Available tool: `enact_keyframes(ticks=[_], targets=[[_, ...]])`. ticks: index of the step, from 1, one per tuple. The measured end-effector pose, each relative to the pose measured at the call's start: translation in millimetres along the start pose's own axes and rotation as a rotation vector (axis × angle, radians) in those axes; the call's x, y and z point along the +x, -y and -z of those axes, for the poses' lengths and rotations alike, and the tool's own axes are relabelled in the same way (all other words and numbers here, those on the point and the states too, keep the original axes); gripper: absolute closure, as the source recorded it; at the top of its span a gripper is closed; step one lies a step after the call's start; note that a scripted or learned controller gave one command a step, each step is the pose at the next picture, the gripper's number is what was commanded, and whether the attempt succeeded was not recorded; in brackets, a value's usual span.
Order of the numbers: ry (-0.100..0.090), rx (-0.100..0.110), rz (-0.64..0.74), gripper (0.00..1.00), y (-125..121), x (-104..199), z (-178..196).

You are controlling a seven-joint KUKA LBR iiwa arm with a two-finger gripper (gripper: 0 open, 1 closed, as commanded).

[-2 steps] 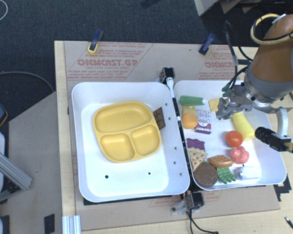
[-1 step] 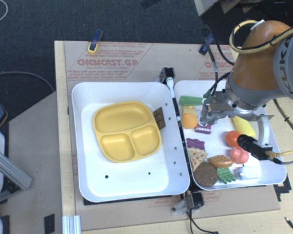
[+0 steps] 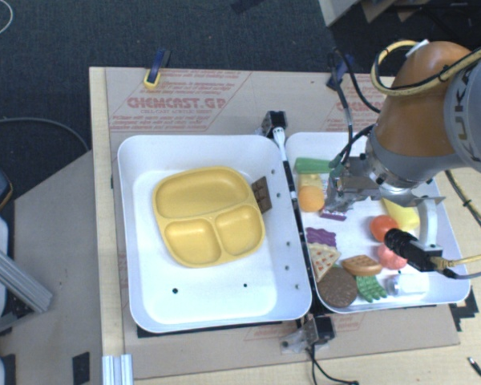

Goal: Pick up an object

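The hand [image 3: 342, 195], whose grip state I cannot tell, hangs low in the right bin [image 3: 457, 291] at the frame's right, with the orange ball [image 3: 310, 198] just to its left.

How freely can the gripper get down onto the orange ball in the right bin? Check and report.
Probably yes. The gripper hangs in the right bin just beside the orange ball, whose top is uncovered. The green piece sits close behind it and the bin wall close on its other side, so sideways room looks tight.
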State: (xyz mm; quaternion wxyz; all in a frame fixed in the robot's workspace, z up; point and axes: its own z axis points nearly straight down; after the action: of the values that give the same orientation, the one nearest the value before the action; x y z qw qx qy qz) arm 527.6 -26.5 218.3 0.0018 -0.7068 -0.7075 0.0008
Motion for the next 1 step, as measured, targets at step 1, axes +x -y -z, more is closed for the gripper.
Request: enact_keyframes(ticks=[1], targets=[[0.001,-0.004,0.000,1.00,-1.5,1.7,1.9]])
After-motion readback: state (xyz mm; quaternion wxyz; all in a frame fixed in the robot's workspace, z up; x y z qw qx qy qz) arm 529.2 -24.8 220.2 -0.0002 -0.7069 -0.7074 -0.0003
